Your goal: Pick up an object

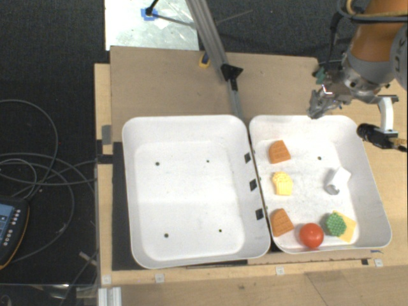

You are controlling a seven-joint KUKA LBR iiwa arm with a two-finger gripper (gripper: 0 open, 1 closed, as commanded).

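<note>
Camera view: gripper (317, 109) sits at the far rim of the right bin (371, 171), near its far-left corner, hanging off the grey arm with the orange band (377, 18) coming in from the upper right. Can't tell whether the fingers are apart or closed; they read as one dark blob from this angle. Nothing visible between them.

All objects are in the right bin, none touching the gripper:
- orange bread-like piece (279, 151), nearest to the gripper, below and left of it in frame. Roughly wedge-shaped, long axis running slightly diagonal, upper-left to lower-right.
- yellow piece (283, 183), just below the first, blocky, no clear long axis.
- second orange piece (282, 222), near the bin's front-left corner, long axis tilted upper-left to lower-right.
- red tomato (311, 235), round, just right of that orange piece, near the front rim.
- green knobbly item (334, 222) lying on a yellow slab (347, 229), touching it, just right of the tomato.
- white/grey object (336, 180), mid-right of the bin, apart from the rest, long axis about diagonal; shape hard to make out against the white floor.

The three left-side pieces form a column along the bin's left wall.

Left bin (137, 177) sits side by side with the right one, rims touching at the black clips (252, 184).
</note>
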